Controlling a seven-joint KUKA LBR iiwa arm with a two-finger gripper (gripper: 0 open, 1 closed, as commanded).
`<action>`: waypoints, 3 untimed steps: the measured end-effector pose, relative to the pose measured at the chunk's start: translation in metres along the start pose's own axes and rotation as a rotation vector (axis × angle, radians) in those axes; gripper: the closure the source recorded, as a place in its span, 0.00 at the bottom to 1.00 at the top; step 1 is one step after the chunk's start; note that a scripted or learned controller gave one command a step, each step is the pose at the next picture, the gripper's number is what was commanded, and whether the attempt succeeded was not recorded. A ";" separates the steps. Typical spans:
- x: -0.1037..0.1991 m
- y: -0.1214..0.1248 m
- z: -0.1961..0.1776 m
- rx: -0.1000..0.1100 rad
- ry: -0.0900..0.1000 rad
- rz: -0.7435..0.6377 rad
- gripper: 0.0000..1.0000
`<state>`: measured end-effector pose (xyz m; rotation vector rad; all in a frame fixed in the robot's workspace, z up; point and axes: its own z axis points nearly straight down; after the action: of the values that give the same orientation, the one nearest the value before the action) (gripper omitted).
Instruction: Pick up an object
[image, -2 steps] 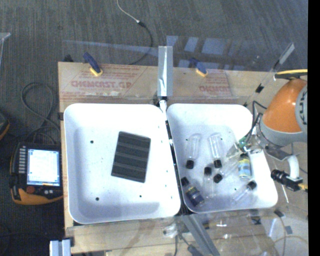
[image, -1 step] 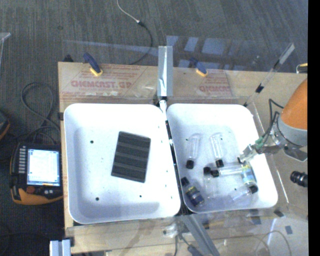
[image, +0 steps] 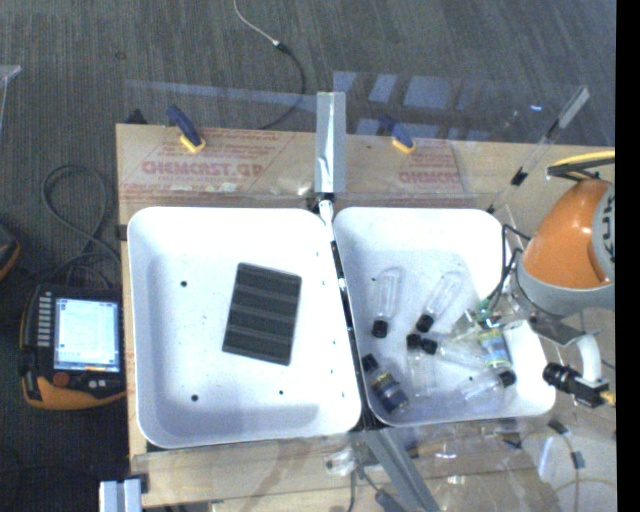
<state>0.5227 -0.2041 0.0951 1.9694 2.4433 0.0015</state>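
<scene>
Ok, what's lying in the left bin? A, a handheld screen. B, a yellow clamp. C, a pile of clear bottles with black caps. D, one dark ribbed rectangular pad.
D: the pad lies alone in the left bin, while the bottles are in the right bin.

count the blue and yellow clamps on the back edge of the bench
2. One clamp sits at the back left, behind the left bin. The other clamp sits behind the right bin. More could be hidden behind the arm.
</scene>
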 end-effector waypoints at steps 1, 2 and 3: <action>0.002 0.001 -0.009 -0.001 0.003 -0.001 1.00; 0.009 0.060 -0.121 0.003 0.001 -0.109 1.00; 0.009 0.060 -0.121 0.003 0.001 -0.109 0.00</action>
<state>0.5788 -0.1827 0.2162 1.8349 2.5492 -0.0016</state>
